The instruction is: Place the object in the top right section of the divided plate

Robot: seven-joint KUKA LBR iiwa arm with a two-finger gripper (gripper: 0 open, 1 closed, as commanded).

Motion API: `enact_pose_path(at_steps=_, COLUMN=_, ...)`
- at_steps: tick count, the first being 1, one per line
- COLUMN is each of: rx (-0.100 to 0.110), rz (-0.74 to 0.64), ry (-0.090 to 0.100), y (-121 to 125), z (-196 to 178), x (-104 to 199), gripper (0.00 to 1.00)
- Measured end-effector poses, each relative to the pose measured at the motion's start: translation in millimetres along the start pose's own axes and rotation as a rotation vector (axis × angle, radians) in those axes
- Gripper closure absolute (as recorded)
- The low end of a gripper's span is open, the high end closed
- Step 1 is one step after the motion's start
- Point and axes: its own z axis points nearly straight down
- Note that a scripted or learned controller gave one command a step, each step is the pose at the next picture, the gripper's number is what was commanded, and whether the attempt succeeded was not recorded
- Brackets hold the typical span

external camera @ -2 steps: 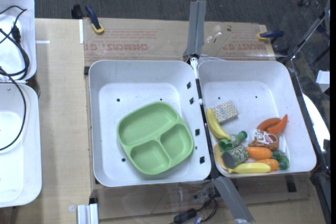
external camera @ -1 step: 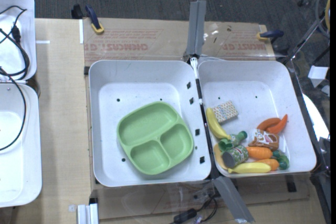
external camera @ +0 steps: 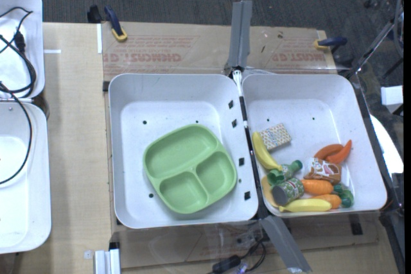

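Observation:
A light green divided plate (external camera: 188, 168) with three sections lies in the left bin (external camera: 128, 138), a little right of its middle. Nothing lies in any of its sections. The right bin (external camera: 334, 106) holds several toy food items: a yellow banana (external camera: 262, 152), a small patterned sponge block (external camera: 276, 135), an orange pepper (external camera: 335, 151), a carrot (external camera: 318, 187), a small green bottle (external camera: 287, 170), a dark-capped can (external camera: 288, 190) and a second yellow banana (external camera: 307, 205).
A grey divider post (external camera: 240, 35) stands at the back between the two bins. Blue clamps (external camera: 115, 24) hold cardboard at the bench's rear. White trays with black cables (external camera: 16, 67) sit at the far left.

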Motion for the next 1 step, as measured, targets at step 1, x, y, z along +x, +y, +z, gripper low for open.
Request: enact_pose_path(at_steps=1, rx=0.001, rz=-0.077, ry=0.000, y=13.3, z=0.0, x=7.1, gripper=1.00)
